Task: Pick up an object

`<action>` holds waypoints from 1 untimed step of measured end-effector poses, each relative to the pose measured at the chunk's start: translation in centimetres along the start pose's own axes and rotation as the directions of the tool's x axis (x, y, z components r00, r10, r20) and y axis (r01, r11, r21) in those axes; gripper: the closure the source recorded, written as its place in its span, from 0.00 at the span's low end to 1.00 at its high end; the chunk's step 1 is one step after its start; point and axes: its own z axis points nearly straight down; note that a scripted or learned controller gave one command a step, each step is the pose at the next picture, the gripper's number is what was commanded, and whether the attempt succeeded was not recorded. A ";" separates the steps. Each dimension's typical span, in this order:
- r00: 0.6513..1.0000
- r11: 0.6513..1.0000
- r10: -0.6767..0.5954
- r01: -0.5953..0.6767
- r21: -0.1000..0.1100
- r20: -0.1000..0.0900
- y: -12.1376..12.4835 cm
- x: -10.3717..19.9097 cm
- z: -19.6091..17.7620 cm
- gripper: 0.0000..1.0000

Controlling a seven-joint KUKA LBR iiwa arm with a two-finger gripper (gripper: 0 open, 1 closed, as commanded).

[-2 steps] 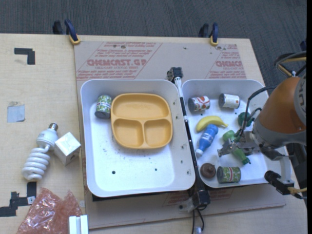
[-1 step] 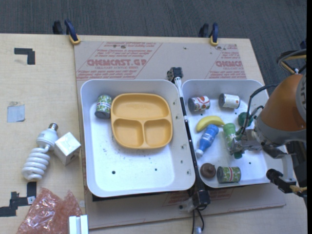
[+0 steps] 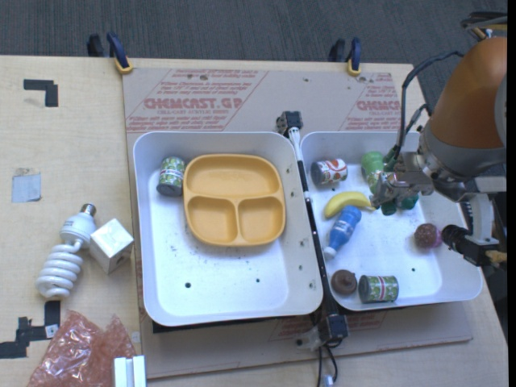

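Note:
The right bin point(image 3: 451, 285) holds a red and white can point(image 3: 329, 170), a light green object point(image 3: 372, 164), a banana point(image 3: 347, 203), a blue bottle point(image 3: 344, 230), a purple ball point(image 3: 426, 235), a brown round piece point(image 3: 345, 281) and a green can point(image 3: 378, 288). My gripper point(image 3: 393, 193) hangs low over the upper middle of this bin, just right of the banana's tip and below the green object. A dark teal object point(image 3: 402, 204) shows partly under it. The arm hides what lies behind the wrist.
The left bin point(image 3: 226, 297) holds a yellow divided plate point(image 3: 235, 198) and a small green can point(image 3: 171, 175) by its upper left wall. Outside the bins on the left lie a spiral light bulb point(image 3: 64, 252), a white cube point(image 3: 111, 241) and a crinkled red bag point(image 3: 76, 353).

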 end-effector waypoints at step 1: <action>1.000 1.000 0.000 0.000 0.002 0.000 7.9 3.1 -3.0 1.00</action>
